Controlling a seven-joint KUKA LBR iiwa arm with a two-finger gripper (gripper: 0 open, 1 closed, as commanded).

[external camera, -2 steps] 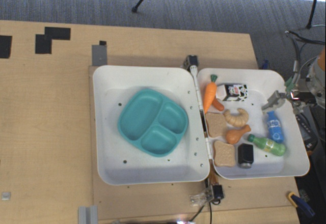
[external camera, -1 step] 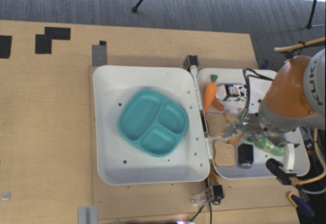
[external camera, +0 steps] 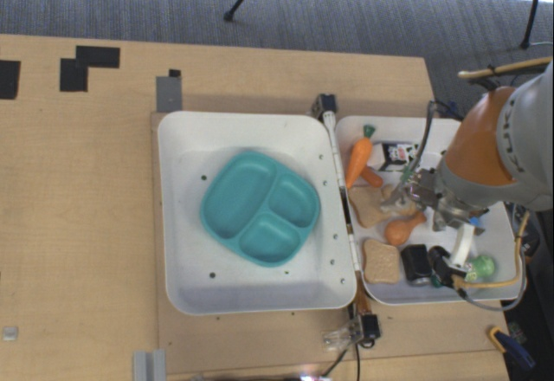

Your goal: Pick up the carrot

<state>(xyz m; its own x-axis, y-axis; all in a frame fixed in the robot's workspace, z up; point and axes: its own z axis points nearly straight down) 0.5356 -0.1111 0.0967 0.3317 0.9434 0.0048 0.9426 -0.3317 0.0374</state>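
Note:
The carrot [external camera: 357, 162], orange with a green top, lies slanted at the upper left of the right bin [external camera: 511, 223], close to the wall between the bins. My gripper [external camera: 405, 194] hangs low over the middle of that bin. It is a little right of and below the carrot's thin end, above a tan bread piece [external camera: 367, 209] and an orange drumstick-like piece [external camera: 399, 231]. Nothing of the carrot is under it. The grey arm with its orange band covers the bin's right half.
A teal divided plate [external camera: 260, 208] lies in the left bin [external camera: 173, 197]. The right bin also holds a bread slice [external camera: 381, 261], a green round item [external camera: 482, 266] and a small printed card [external camera: 396, 153]. Tripod legs stand on the floor behind the bench.

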